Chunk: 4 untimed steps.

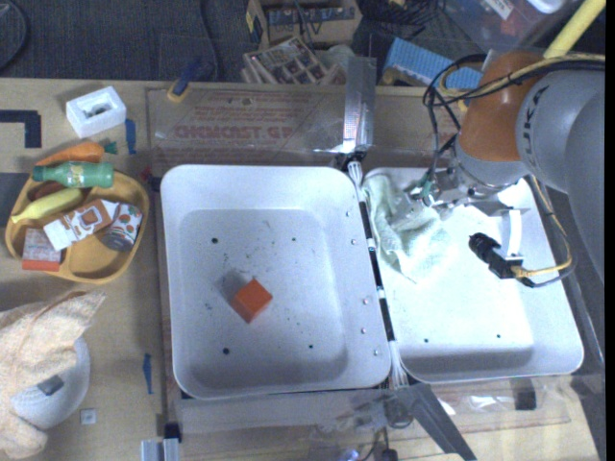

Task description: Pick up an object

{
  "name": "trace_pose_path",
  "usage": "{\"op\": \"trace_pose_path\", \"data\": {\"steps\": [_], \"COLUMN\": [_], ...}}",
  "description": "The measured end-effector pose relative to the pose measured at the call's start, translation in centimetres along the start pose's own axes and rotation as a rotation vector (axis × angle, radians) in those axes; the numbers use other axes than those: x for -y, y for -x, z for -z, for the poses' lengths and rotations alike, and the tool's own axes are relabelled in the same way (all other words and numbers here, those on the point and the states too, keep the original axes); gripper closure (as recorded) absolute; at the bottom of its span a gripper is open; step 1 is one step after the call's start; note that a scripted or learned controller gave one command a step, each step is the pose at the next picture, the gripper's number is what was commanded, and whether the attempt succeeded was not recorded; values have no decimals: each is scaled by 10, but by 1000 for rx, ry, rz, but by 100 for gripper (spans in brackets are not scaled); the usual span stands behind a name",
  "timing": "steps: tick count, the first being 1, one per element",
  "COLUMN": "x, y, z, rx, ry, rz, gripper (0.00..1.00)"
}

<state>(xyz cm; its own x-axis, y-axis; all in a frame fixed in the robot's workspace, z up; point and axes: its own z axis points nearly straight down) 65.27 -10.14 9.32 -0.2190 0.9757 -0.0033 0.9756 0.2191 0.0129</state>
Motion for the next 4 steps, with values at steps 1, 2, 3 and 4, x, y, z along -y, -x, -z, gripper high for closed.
{"op": "trace_pose_path", "data": {"steps": [1, 2, 3, 4], "x": [49, -17, -13, 20], "y": [-17, 4, 19, 1], "z": [1, -1, -1, 1], "rx": [1, 2, -8, 2], "ry": [4, -1, -6, 0], "rz": [66, -63, 185, 172], "gripper": [0, 0, 0, 0]}}
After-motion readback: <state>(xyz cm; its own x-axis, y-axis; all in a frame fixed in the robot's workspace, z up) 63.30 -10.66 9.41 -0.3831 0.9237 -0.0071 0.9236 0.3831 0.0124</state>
